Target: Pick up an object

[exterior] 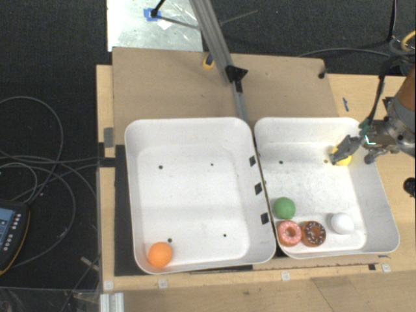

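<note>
One claw (346,149) hangs over the far right part of the right bin (305,132). There is something yellow (340,159) at its tips, but I cannot tell if the claw is pinching it or just above it.

The other toys lie nearer and a bit left of the claw: a green ball (284,207), a pink donut (289,233), a brown donut (314,233) and a white ball (342,223). An orange ball (159,254) sits far off in the left bin (188,130).

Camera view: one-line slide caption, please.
Gripper over right bin holding yellow object; green ball, two donuts, white ball below; orange ball in left bin.
</note>
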